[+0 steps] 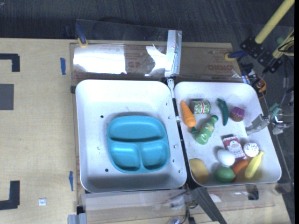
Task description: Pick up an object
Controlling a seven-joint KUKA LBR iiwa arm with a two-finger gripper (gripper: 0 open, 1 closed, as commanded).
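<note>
Wooden bench (32, 139) lies under both bins, and beyond it you see dark floor; on the bench the left bin (88, 101) holds a blue divided tray (138, 142) near its middle; the right bin (266, 171) holds all the small things. Look at its upper part: an orange carrot (188, 114) lies beside a small can (202, 107), with a green bottle (205, 129) just below them, and a dark green pepper (223, 111) and a purple piece (238, 113) to the right. Lower you find a red and white box (232, 145), a white egg (227, 158), a potato (198, 169), a green lime (224, 174) and a yellow banana (253, 165). At the right rim you see the gripper (261, 123), close to the bin wall; whether its fingers are spread or pressed together, I cannot tell.
</note>
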